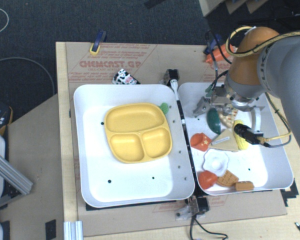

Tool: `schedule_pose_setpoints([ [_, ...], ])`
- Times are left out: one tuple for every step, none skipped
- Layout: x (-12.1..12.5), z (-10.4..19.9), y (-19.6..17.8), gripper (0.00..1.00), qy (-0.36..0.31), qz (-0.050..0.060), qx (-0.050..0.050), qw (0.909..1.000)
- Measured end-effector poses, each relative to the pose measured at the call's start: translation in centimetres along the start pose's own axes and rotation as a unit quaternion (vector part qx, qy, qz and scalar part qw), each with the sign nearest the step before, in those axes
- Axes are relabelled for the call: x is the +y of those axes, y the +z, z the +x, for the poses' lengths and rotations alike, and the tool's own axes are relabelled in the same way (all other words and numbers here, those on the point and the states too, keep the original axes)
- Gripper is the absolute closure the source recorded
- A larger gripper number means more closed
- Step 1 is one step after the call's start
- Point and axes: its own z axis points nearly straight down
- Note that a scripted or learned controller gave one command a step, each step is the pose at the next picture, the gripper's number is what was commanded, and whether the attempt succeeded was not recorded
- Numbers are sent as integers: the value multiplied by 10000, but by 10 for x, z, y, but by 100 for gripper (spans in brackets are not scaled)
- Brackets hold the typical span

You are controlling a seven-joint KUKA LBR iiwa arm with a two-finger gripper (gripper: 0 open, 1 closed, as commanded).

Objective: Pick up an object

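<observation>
Toy food (217, 156) clutters the right bin (282, 169).
End effector (216, 110) hangs low over a dark green piece (213, 121), perhaps touching; its finger spread cannot be told.

Board (140, 59) lettering: "CHEMCAST GP" was printed in red, partly hidden by the white bin (85, 134).
Other fainter red print on board: too small to read.
</observation>
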Motion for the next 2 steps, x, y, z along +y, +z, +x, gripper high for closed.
schedule_pose_setpoints([
  [3,-1,-16,100,6,-56,-12,10000],
  [11,-9,-67,100,2,-37,1,10000],
])
